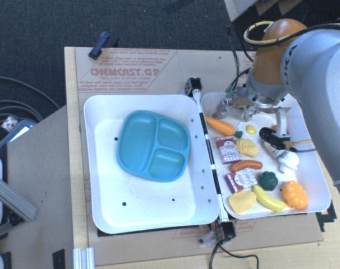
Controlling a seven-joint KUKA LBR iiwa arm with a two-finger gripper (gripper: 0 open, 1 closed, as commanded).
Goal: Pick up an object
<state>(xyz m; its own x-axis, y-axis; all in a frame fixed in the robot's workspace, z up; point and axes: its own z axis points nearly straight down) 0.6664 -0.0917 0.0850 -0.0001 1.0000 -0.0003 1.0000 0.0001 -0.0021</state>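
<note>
The arm reached in from the right and hung over the far end of the right bin, its orange-banded wrist masking the gripper; whether the jaws stood wide or narrow could not be told, and nothing was visibly held; the toys lay crowded in that bin, seemingly so the arm could choose among them, while the left bin carried just a blue divided plate, likely a place to drop a pick; nearest the wrist lay a toy carrot, orange, tapered, slanting toward the divider between the bins, probably the likeliest target; close by sat a small yellow piece, a corn cob, two red packets, a sausage, a green broccoli-like piece, a banana, a pale yellow wedge and a small pumpkin; the bins sat side by side on a table topped with printed cardboard.
</note>
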